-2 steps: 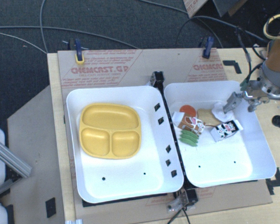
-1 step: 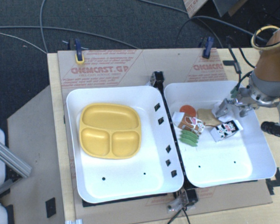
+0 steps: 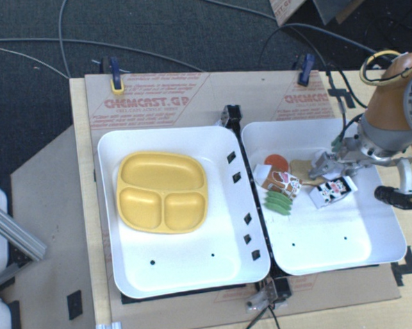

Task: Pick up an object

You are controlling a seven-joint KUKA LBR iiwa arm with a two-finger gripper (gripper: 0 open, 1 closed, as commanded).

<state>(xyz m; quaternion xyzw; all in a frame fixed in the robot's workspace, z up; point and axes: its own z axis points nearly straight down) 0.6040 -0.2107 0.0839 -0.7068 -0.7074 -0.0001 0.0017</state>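
In the right bin (image 3: pixel 336 246) lie several small objects: an orange-red round piece (image 3: pixel 277 163), a small brown and white patterned box (image 3: pixel 285 184), a green ridged piece (image 3: pixel 278 202), a tan flat piece (image 3: pixel 302 167) and a black and white card-like item (image 3: pixel 332 190). My gripper (image 3: pixel 326 167) reaches in from the right, low over the bin, just above the black and white item and beside the tan piece. Its fingertips are hard to make out against the clutter.
The left bin (image 3: pixel 198 258) holds a yellow divided plate (image 3: pixel 163 191). A black divider with clips (image 3: pixel 243 186) runs between the bins. Blue clamps (image 3: pixel 116 74) hold the board at the back. Cables trail across the dark floor.
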